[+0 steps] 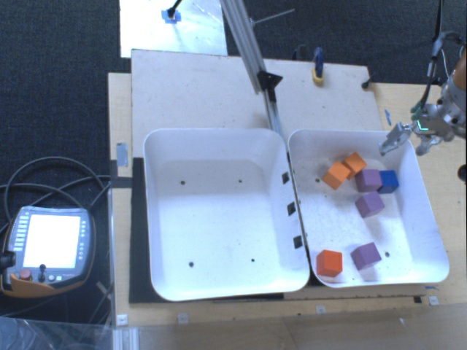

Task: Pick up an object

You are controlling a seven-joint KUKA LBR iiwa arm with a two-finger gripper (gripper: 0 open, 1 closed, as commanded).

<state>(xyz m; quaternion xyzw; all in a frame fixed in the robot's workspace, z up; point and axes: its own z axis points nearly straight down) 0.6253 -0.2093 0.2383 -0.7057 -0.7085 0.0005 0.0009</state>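
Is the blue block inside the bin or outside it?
Inside. The blue block sits on the floor of the right bin, touching a purple block, within the bin's white rim.

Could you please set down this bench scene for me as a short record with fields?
left bin: holds no blocks
right bin: seven blocks
orange blocks: two touching near the far side, one at the near edge
purple blocks: three
blue block: touching the far purple one
end effector: above the right bin's far right rim, holding nothing
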